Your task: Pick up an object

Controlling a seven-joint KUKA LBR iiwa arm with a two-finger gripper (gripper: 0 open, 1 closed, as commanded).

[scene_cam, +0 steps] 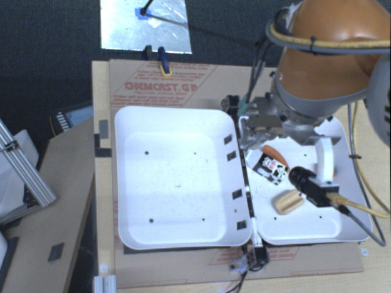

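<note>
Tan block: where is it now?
Camera view: the tan block lies in the right bin, toward its front edge, just below the black-and-white item and the orange piece, apart from both.

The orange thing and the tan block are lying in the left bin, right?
No, not the left bin. The orange thing and the tan block are lying in the right bin, as the camera view shows.
</note>
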